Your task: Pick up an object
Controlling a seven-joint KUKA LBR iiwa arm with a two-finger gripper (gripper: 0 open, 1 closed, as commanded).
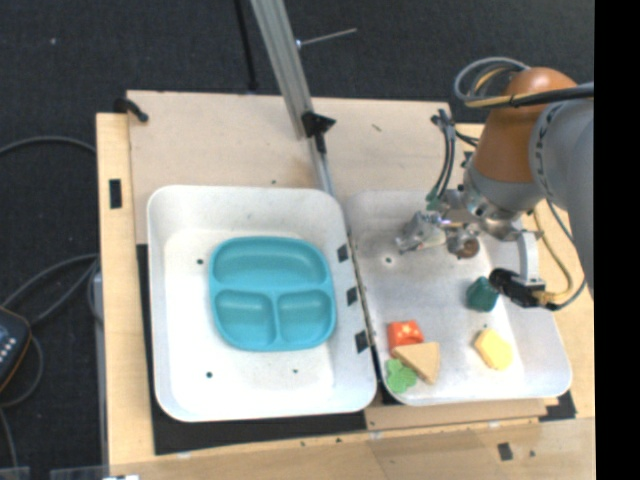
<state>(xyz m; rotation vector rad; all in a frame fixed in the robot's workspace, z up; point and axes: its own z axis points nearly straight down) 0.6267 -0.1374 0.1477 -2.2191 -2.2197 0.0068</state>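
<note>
The right bin (pixel 400 278) holds several small items near its front: a red-orange block (pixel 404 332), a tan wedge (pixel 420 359), a green piece (pixel 400 375), a yellow block (pixel 492 349) and a dark green piece (pixel 482 294). My gripper (pixel 412 235) hangs over the back of this bin, pointing left from the orange-banded wrist (pixel 510 138). Nothing shows between its fingers. It sits well behind and above the red-orange block and left of the dark green piece.
The left bin (pixel 180 368) carries a teal divided plate (pixel 271 292). A metal pole (pixel 285 58) slants from the top down to the seam between the bins. Black clips (pixel 352 294) mark the seam. Cables (pixel 530 288) trail by the wrist.
</note>
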